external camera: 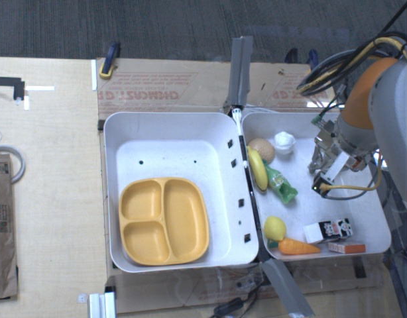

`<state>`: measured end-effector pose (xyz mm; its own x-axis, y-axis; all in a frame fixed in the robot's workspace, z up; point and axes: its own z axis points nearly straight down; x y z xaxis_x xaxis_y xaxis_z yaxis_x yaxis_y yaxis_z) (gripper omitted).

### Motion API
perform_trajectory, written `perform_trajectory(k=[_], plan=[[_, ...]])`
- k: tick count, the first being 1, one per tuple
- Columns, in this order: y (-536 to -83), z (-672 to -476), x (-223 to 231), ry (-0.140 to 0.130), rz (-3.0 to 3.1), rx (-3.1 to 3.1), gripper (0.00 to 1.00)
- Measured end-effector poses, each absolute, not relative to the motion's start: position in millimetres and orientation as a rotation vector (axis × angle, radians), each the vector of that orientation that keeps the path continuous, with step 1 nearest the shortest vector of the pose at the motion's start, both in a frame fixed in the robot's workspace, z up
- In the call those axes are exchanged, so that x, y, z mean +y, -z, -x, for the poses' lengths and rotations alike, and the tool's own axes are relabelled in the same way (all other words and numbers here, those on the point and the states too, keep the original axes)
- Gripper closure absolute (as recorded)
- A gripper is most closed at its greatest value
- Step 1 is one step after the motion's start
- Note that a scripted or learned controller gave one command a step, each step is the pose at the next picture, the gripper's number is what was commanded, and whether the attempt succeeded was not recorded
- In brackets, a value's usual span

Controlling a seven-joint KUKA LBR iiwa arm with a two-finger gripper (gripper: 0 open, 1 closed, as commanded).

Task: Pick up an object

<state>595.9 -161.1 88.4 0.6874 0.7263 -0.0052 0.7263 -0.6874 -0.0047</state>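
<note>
Camera view: the gripper (321, 167) hangs over the right bin (369, 207), in its far right part, above bare floor. Whether it is released or clenched I cannot tell, and nothing shows in its grasp.

The candidates lie to its left and nearer: a banana (257, 169) touching a green packet (281, 185) and a brown ball (262, 150), with a white cap (284, 140) just beyond. Along the near wall sit a lemon (274, 228), a carrot (297, 246), a small box (328, 230) and a red stick (345, 248).

Risk, as I judge it: these lie crowded or tight against walls, so a descent could nudge a neighbour or clip the rim. The loose cable loop (346, 189) under the wrist might snag.

Open room is the bare middle of the right bin. The left bin (167, 134) holds 1 yellow tray (164, 219) at its near side
</note>
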Motion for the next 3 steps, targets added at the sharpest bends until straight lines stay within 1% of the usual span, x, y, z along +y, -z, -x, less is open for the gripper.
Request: perform_trajectory(k=[1,2,3], plan=[[-161.3,-606.1,-193.7,-0.009,2.676,-1.644,1.00],[-166.9,-606.2,-194.5,-0.018,2.673,-1.646,1.00],[-223.4,-566.2,-201.5,-0.009,2.511,-1.883,1.00]])
